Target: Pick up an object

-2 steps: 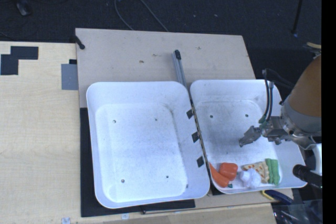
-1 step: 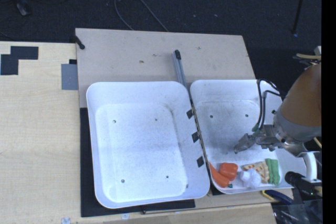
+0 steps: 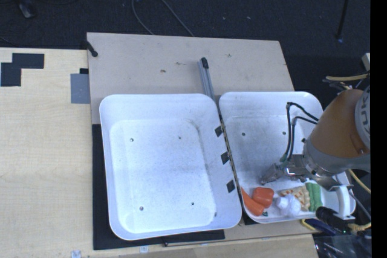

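Observation:
My gripper (image 3: 270, 176) hangs low over the right bin (image 3: 260, 124), near its front part, reaching in from the right under the orange wrist band. Just below and in front of it lies a red-orange object (image 3: 260, 197) against the bin's front wall. Beside that sit a white crumpled object (image 3: 285, 205), a tan patterned item (image 3: 294, 194) and a green object (image 3: 313, 196). Nothing shows between the fingers.
The left bin (image 3: 160, 163) stands beside the right one, with black clips (image 3: 224, 157) along their shared edge. A grey metal bar (image 3: 207, 77) lies on the bench behind the bins. Cables trail at the right near the arm.

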